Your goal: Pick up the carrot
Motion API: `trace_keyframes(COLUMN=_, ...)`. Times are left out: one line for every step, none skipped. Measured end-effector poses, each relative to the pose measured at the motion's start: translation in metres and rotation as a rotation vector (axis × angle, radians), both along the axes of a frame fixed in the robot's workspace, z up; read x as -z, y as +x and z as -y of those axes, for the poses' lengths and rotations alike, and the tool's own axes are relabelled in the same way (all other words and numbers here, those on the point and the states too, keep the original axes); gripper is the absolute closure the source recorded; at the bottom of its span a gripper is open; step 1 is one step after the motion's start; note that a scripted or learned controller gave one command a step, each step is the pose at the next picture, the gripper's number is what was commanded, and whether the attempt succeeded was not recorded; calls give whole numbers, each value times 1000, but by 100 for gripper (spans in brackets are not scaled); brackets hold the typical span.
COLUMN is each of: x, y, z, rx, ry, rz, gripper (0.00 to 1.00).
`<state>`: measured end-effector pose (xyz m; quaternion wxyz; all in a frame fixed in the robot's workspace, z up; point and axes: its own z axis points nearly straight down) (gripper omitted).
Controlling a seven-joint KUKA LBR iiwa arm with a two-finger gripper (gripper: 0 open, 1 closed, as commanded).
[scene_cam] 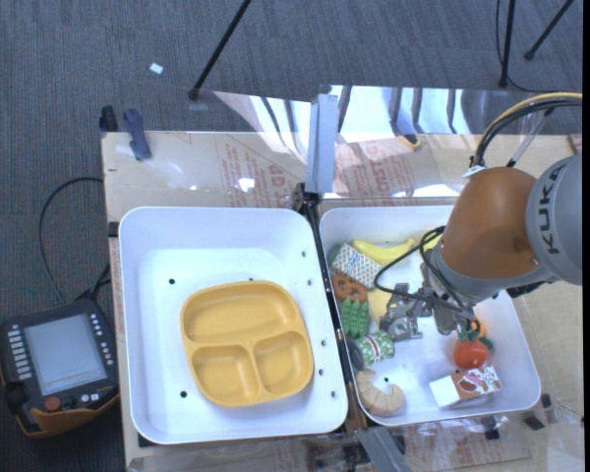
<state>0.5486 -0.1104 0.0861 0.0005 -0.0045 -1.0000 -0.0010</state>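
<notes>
Right bin (527,362) crowded along its left wall, gripper (410,315) mid-bin — grip state unclear, carrot (470,352) just right, near open floor.

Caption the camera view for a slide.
Hand hovers in right bin beside carrot; yellow tray in left bin.

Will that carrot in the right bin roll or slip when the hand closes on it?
The carrot looks like a small, smooth, rounded toy, so it is probably light and stiff and may slip between the fingers. It could roll if nudged. The carton sits close beside it, so a push might shove the two together. The hand hangs to its left.
</notes>
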Motion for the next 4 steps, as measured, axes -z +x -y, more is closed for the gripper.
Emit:
trace_keyframes(x=0, y=0, z=1, rx=2, ry=-1, rz=-1, gripper=0)
trace_keyframes(x=-9, y=0, z=0, rx=0, ry=-1, rz=-1, gripper=100)
trace_keyframes(x=0, y=54, z=-24, rx=207, ry=-2, rz=0, gripper=100)
trace_keyframes(x=-1, y=30, z=62, rx=-123, ry=-2, rz=1, gripper=100)
